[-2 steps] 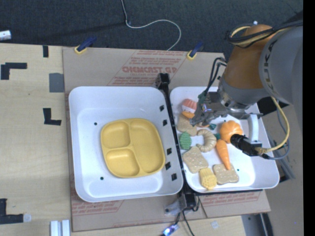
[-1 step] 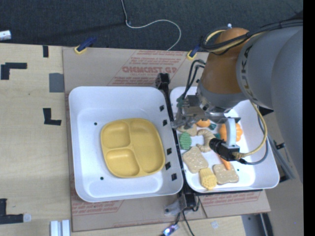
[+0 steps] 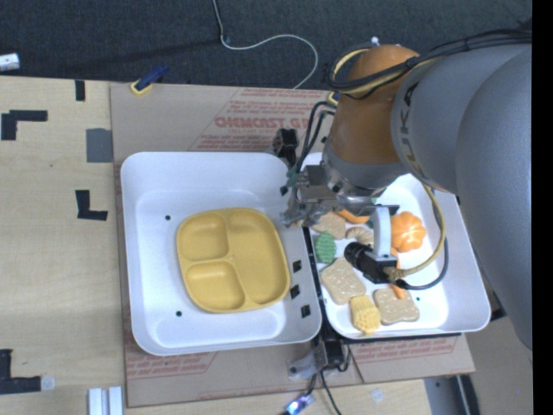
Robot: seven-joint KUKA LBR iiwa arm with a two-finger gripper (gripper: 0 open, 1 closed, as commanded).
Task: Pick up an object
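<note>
The gripper [image 3: 321, 204], its state impossible to tell, hovers over food pieces in the right bin [image 3: 458, 314] beside a yellow tray [image 3: 232, 259] at center frame.

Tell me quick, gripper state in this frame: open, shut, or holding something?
Gripper: cannot be told; it sits low over the right bin, at its left edge, above the toy food pieces.
</note>
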